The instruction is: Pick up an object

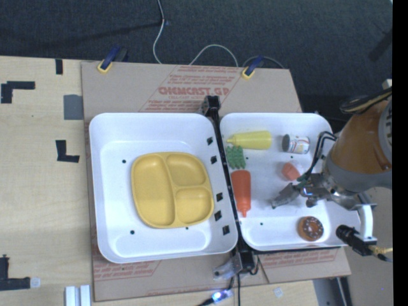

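Fig. Overhead slant view of table point(38, 171) w/ two shallow white bins side by side.

Left bin point(105, 171): holds a yellow divided plate point(172, 190), three compartments, lying flat near the bin's middle.

Right bin point(268, 231): holds the candidate objs. A toy carrot point(241, 190), orange w/ green top, lies along the divider between the bins. A yellow corn-like piece point(250, 139) sits above it, near the back wall. A small jar or can point(297, 145) lies on its side toward the back right. A small orange-red piece point(291, 171) rests mid-bin. A round brown item point(310, 228) sits near the front right corner.

Arm enters from the right, orange band visible above the wrist. Pincer point(284, 197) hangs low over the right bin's floor, approx. between the orange-red piece and the round brown item, apart from both as far as can be told. Whether it is spread or pressed together cannot be told; the dark tip is too small and blurred. Nothing is seen pinched in it.

Progress (judgement): early stage. Arm is positioned inside the right bin, but every obj. lies on the bin floor; none is lifted. Remaining: settle on one obj. (nearest are the orange-red piece and brown item), close on it, raise it clear. No grasp is evident yet.
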`<state>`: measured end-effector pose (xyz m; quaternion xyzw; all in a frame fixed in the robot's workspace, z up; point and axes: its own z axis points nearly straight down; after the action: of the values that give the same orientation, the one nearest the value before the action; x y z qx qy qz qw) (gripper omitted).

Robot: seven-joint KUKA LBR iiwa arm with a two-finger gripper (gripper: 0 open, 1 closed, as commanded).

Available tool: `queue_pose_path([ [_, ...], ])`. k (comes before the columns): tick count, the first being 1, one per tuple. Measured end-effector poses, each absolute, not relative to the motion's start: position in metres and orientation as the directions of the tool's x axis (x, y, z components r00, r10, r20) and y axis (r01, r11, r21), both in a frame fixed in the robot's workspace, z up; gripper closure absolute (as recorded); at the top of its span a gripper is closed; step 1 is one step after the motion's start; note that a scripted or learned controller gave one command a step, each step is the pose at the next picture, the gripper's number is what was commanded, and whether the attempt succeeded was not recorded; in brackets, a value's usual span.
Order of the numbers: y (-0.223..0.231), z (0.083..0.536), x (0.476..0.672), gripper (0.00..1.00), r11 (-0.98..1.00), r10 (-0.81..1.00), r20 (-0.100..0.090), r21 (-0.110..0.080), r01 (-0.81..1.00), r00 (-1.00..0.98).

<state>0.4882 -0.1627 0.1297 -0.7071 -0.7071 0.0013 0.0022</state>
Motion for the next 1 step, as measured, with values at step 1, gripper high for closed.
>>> queue_pose_path([
  [1,-0.1622,0.0822,0.4878,0.0,0.001,1.0,-0.001,-0.002,1.0,-0.001],
])
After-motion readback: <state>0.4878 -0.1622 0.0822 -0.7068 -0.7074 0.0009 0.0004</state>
